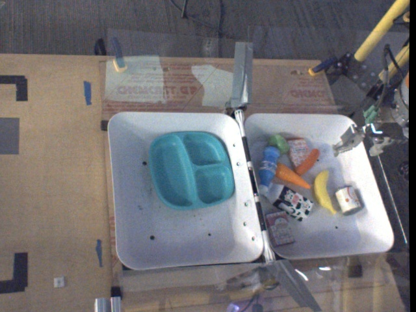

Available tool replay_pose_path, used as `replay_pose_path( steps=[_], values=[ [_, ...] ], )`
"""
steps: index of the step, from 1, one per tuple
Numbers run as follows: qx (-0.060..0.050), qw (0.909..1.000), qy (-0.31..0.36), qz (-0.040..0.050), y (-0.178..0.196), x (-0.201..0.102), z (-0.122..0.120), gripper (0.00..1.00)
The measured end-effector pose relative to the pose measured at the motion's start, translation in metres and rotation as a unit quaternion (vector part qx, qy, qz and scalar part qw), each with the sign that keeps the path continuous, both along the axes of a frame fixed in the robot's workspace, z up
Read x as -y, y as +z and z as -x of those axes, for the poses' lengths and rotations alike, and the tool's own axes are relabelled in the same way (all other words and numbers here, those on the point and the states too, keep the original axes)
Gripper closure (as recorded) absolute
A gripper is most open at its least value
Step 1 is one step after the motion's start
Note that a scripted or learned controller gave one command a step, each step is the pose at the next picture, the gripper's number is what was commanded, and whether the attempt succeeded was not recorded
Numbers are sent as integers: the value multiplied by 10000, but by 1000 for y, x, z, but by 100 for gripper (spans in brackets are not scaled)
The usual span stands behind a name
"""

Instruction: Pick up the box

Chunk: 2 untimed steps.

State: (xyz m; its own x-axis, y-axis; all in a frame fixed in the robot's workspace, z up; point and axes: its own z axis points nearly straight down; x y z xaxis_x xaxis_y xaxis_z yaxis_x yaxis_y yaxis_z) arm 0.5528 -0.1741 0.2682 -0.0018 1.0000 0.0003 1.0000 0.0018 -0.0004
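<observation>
Left of the banana, the box lies flat, seemingly light, stiff, slick-sided cardboard best pinched across its narrow width, while the claw hovers apart, its state impossible to tell

I see open floor along the right bin's far-right side; carrots, banana and bottle crowd its left.
</observation>
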Motion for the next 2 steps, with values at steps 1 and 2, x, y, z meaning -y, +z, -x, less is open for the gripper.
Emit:
replay_pose_path(
  steps=[1, 2],
  values=[
    [-3, 9956, -937, -1, -122, -17, -35, 0],
    [9, 9955, -952, -2, -112, -15, -36, 100]
  ],
)
